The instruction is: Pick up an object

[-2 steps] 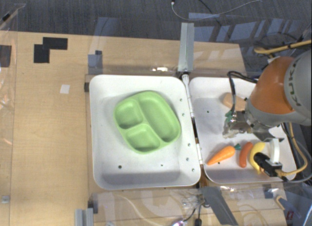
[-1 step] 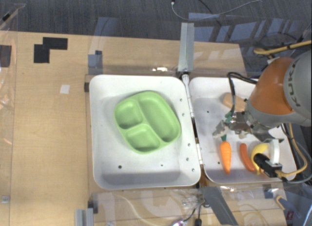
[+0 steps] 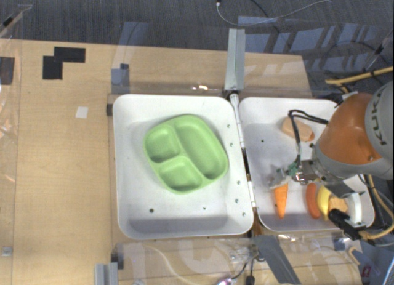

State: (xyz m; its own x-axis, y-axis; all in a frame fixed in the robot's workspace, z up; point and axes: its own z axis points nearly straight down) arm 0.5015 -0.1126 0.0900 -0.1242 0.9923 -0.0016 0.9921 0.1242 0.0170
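The right bin (image 3: 265, 124) holds several toy foods. An orange carrot (image 3: 281, 200) lies near its front edge, pointing toward the front. A tan, bread-like piece (image 3: 298, 130) rests near the back. A red piece (image 3: 313, 202) and a yellow piece (image 3: 324, 201) lie side by side at the front right, partly under the arm. My gripper (image 3: 285, 175) hangs low over the bin, just behind the carrot's thick end. The grey wrist with its orange band (image 3: 348, 133) covers the bin's right side.
The left bin (image 3: 132, 216) holds a green divided plate (image 3: 184, 152) at its middle. A metal divider post (image 3: 234, 62) stands behind the seam between the bins. A white and black object (image 3: 351, 211) lies at the right bin's front right corner.
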